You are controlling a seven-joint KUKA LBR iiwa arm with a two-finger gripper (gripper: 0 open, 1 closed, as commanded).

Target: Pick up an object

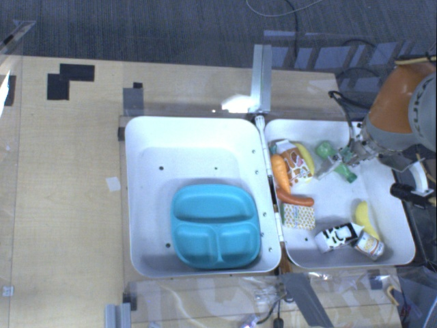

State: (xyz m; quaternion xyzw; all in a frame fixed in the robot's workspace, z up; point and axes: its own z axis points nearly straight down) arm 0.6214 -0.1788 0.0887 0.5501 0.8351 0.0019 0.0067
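Observation:
The right bin (pixel 399 251) holds several small objects. An orange carrot (pixel 278 171) and a reddish sausage (pixel 295 199) lie along its left wall, next to a printed snack packet (pixel 297 164). Two green pieces (pixel 323 149) (pixel 349 175) sit near the back. A yellow banana (pixel 365 215), a black-and-white cow-patterned item (pixel 337 236) and a small can (pixel 371 247) lie toward the front. My gripper (pixel 349 156) hangs low at the back right of this bin, right beside the green pieces. Whether it touches them is unclear.
The left bin (pixel 147 183) carries a blue divided plate (pixel 216 225) in its front half. A patterned card (pixel 298 215) lies flat under the sausage. The arm with its orange band (pixel 399 104) crosses the right bin's far right corner. Cables run behind the bins.

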